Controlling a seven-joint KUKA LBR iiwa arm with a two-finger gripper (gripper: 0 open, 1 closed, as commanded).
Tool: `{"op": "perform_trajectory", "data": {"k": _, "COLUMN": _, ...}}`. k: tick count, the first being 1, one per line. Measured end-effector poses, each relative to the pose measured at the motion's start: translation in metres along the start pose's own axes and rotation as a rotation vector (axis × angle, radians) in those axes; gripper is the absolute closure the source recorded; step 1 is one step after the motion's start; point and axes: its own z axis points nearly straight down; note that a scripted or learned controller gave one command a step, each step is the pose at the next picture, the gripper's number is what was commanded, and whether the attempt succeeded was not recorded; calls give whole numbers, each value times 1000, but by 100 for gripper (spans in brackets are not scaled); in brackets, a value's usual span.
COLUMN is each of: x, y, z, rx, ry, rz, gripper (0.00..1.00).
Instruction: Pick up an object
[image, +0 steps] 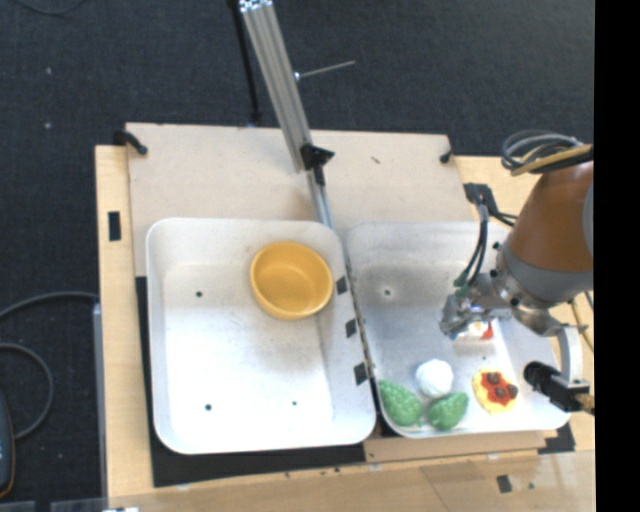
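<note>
right bin (400, 262) | pincer (466, 322) low over floor | white ball (434, 377) near

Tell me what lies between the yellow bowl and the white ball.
In the camera view, between the yellow bowl and the white ball lie the bins' adjoining rims, then bare floor of the right bin.

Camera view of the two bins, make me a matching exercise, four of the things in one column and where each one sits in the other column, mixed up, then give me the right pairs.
Things:
1. yellow bowl
2. white ball
3. gripper
4. yellow and red toy

Places:
A. right bin, near the front right corner
B. left bin, toward the back right
C. over the right bin, behind the white ball
D. right bin, just behind the two green pieces

Pairs: 1-B, 2-D, 3-C, 4-A
</note>
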Motion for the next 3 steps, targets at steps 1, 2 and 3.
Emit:
{"op": "perform_trajectory", "data": {"k": 1, "x": 58, "y": 16, "z": -10, "rx": 5, "ry": 3, "rz": -5, "gripper": 100}}
{"op": "perform_trajectory", "data": {"k": 2, "x": 101, "y": 45, "z": -12, "rx": 6, "ry": 3, "rz": -5, "gripper": 100}}
{"op": "perform_trajectory", "data": {"k": 3, "x": 144, "y": 64, "z": -26, "rx": 9, "ry": 2, "rz": 0, "gripper": 100}}
